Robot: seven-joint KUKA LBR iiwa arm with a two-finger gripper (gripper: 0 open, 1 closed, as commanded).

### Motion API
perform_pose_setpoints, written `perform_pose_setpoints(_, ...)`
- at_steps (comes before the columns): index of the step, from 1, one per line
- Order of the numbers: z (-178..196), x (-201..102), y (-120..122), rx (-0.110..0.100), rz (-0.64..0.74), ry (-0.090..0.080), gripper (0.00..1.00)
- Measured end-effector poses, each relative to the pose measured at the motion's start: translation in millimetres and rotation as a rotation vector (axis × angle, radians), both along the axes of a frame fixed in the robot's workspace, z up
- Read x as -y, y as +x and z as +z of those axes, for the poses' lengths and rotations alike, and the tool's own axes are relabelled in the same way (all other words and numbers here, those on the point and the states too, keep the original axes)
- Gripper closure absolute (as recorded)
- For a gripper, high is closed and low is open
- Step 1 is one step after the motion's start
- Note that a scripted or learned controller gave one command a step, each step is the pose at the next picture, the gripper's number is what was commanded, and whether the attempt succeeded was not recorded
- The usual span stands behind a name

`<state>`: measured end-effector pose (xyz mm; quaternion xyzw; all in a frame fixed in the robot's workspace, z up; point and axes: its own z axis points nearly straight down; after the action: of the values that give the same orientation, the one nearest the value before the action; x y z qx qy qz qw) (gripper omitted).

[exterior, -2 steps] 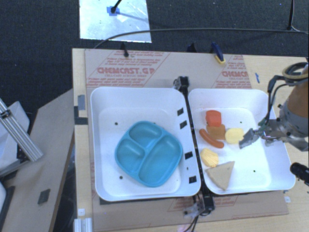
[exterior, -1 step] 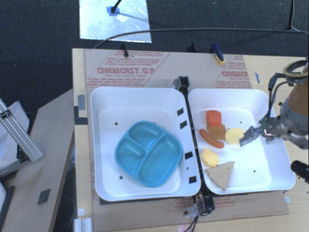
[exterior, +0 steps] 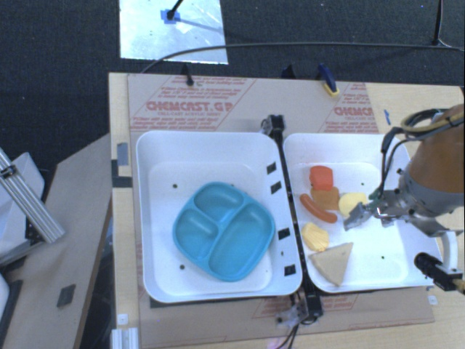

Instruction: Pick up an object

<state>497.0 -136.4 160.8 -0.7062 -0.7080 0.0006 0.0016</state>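
The right bin [exterior: 392, 267] holds several toy foods: an orange-red block [exterior: 321, 176], a tan-orange piece [exterior: 325, 197], a red sausage [exterior: 318, 209], a pale yellow round piece [exterior: 352, 203], a yellow piece [exterior: 314, 236] and a tan wedge [exterior: 333, 262]. My gripper [exterior: 358, 217] hangs low over the right bin, just right of the pale yellow piece, with its tip close beside it. Nothing shows between the fingers.
The left bin [exterior: 167, 166] holds a blue divided plate [exterior: 223, 230]. A black clip strip [exterior: 285, 209] runs along the seam between the bins. The arm's wrist [exterior: 436, 173] and cables stand over the right bin's far right side.
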Motion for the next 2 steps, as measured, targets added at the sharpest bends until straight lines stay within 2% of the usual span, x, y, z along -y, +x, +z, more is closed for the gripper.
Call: perform_pose_setpoints(2,-77.1,5.2,3.9,0.004,-0.002,-0.002,0.00)
